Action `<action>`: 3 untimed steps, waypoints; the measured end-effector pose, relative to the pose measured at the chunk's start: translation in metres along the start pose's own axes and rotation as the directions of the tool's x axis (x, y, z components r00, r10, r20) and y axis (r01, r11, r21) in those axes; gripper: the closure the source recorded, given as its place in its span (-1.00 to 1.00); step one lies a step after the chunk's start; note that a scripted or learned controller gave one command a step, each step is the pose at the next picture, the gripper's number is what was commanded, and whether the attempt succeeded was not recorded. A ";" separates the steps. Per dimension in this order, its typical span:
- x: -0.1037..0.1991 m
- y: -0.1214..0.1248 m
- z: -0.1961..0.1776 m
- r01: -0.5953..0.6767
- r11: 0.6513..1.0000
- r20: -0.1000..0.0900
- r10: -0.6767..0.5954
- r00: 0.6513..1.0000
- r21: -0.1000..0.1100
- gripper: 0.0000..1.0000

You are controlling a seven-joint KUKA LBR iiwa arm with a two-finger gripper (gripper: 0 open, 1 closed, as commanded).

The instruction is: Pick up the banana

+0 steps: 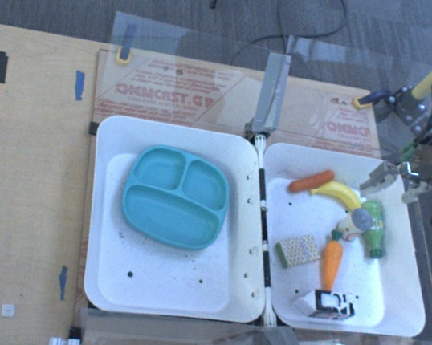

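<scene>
Banana (339,194) lies in the right bin (403,315), toward that bin's twelve o'clock side, curving from upper left down to lower right. Touching its upper left end, at about ten o'clock from it, sits a red-orange sausage-shaped piece (312,181). At the banana's four o'clock lies a green bottle (372,228) with a grey cap, and just beside that a small pale figure (346,226). An orange carrot (331,261) points toward six o'clock below them, with a speckled sponge block (296,250) at its nine o'clock and a black-and-white carton (327,304) near the bin's six o'clock wall.

Over the right bin's one o'clock corner hangs the gripper (394,180), at about two o'clock from the banana and apart from it; nothing sits between the fingers, though whether they are spread or closed I cannot tell.

Across the divider, the left bin (103,215) holds a blue sectioned plate (175,196), roughly centred.
</scene>
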State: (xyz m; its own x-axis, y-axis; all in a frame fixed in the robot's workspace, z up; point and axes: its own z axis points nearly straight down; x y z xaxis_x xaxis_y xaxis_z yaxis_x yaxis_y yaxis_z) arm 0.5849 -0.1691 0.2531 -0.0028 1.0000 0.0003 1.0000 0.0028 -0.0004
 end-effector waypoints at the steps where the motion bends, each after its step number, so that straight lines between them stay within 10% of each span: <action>1: 0.047 0.061 0.127 0.005 1.000 0.000 -0.005 1.000 0.001 -1.00; 3: -0.039 0.044 0.166 0.322 0.947 0.002 -0.322 0.947 -0.005 -1.00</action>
State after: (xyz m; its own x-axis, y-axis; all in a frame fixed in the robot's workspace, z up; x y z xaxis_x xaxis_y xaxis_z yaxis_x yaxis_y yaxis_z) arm 0.6290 -0.2081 0.0874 -0.3245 0.9459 -0.0018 0.9459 0.3245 0.0052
